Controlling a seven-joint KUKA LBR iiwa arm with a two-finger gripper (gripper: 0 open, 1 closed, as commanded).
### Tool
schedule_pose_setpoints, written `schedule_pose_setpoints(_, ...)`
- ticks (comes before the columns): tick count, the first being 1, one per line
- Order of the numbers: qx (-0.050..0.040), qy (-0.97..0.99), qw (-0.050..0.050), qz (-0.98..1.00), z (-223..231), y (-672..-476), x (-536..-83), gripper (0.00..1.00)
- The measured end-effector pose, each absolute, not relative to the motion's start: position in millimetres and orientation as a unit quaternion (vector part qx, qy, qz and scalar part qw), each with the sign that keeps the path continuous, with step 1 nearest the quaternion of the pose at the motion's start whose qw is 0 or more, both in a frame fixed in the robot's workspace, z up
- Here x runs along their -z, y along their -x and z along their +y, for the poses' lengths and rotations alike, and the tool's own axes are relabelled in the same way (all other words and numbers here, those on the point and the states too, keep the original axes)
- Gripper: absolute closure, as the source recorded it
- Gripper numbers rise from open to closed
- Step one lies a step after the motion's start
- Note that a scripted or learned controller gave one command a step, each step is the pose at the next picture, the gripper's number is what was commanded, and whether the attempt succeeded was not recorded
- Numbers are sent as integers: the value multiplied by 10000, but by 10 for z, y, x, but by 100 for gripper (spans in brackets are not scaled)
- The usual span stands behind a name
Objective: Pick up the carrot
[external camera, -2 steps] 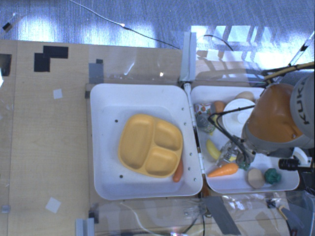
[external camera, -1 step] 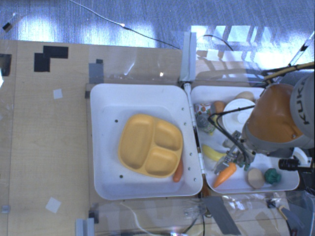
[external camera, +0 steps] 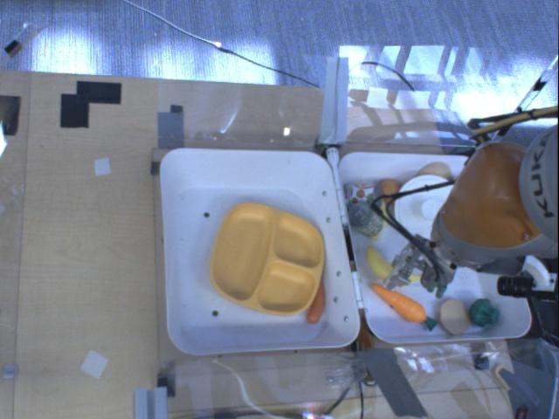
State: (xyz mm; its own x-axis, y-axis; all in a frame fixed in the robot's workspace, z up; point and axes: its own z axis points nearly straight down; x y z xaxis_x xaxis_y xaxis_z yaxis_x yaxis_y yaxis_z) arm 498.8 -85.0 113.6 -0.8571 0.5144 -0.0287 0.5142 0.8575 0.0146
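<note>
Gripper (external camera: 410,271) is hanging low in the right bin (external camera: 515,326), near the bin's middle, at the end of the grey arm (external camera: 489,203) with its orange band that is reaching in from 3 o'clock. Finger state: cannot tell, as the metal parts are blurring together with the cabling. Nothing is visibly sitting in its grasp.

Carrot (external camera: 400,304) is lying on the bin floor just at 6 o'clock of the gripper, apart from it, orange body running from upper left to lower right, with the green stem end pointing toward 4 o'clock.

Around the gripper: a small yellow piece, possibly a banana (external camera: 377,262), is lying just at 9 o'clock of it. A crumpled printed packet (external camera: 364,209) is sitting at 11 o'clock, against the bin's left wall. A beige rounded item (external camera: 454,316) is resting at 4 o'clock, near the carrot's stem end, and a dark green item (external camera: 483,312) is sitting just beside it at its 3 o'clock. A white round object (external camera: 425,201) is partly showing at 1 o'clock, the arm covering the rest.

Left bin (external camera: 188,321) is holding a yellow divided plate (external camera: 266,256) near its centre, three compartments up. A reddish-orange sausage-shaped item (external camera: 316,305) is lying at the plate's 5 o'clock edge, touching it, on the bin floor.
</note>
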Motion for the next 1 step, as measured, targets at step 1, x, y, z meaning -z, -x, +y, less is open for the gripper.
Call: schedule_pose_setpoints(1,-31,-2667,154,9637,-848,-4986,-1133,0)
